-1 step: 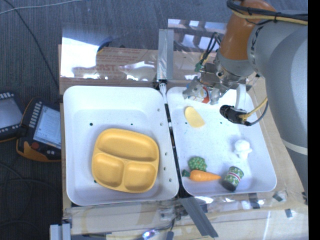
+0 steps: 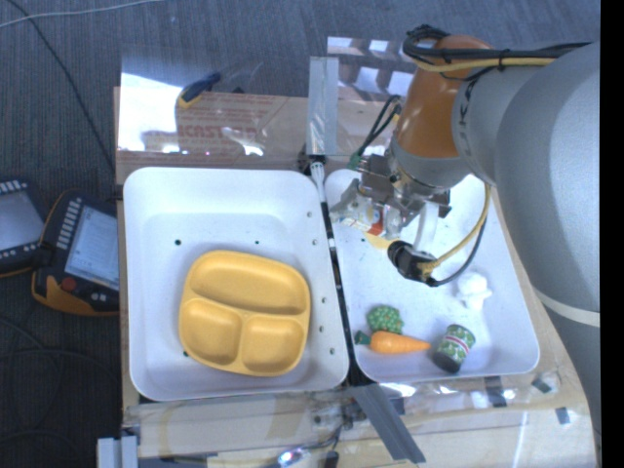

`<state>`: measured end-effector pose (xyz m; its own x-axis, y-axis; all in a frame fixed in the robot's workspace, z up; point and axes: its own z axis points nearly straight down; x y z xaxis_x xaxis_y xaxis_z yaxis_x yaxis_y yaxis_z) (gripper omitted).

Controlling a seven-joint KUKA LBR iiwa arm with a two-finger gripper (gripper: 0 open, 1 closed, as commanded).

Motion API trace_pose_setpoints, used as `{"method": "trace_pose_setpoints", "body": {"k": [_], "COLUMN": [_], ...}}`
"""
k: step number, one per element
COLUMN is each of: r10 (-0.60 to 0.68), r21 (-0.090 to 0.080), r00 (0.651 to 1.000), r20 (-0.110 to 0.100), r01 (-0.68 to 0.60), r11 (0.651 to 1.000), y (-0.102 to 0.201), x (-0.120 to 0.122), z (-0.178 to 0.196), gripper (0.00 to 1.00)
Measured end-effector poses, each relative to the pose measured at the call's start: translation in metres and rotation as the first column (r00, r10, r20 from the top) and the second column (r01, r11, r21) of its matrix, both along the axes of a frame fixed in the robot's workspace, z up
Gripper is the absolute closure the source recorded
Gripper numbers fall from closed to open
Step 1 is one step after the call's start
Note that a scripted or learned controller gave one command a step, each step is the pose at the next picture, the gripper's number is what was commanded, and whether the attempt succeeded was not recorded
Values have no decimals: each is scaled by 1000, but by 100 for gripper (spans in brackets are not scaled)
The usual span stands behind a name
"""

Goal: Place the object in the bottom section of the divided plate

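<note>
Dark carpet surrounds my bench, which carries two shallow white bins side by side. I see the yellow divided plate (image 2: 245, 312) sitting in the left bin (image 2: 156, 213), toward its near edge. The right bin (image 2: 507, 344) holds a toy carrot (image 2: 398, 343), a green leafy toy (image 2: 384, 318), a small green can (image 2: 453, 345) near its near right corner, and a white lump (image 2: 473, 286) by its right wall. My gripper (image 2: 382, 220) hovers low over the far left corner of the right bin, above something small and orange-red (image 2: 373, 228); I cannot tell what that is or how the gripper stands on it. Judging from here, I should confirm a firm hold before lifting, clear the bins' shared wall, and lower over a near compartment of the plate, releasing close to the surface.
</note>
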<state>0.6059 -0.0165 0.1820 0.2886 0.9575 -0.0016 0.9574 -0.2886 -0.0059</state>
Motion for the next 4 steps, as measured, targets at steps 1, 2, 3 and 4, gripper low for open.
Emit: {"method": "trace_pose_setpoints", "body": {"k": [1,2,3,4], "r10": [-26,-146,-145,41], "r21": [-1,-3,-2,-2], "r00": [1000,989,989,999], "r20": [0,2,1,2], "r01": [26,146,145,-41], "r11": [1000,989,989,999], "y": [65,111,112,174], "x": [-73,-88,-89,-120], "z": [0,-16,-15,72], "gripper": [100,100,0,0]}}
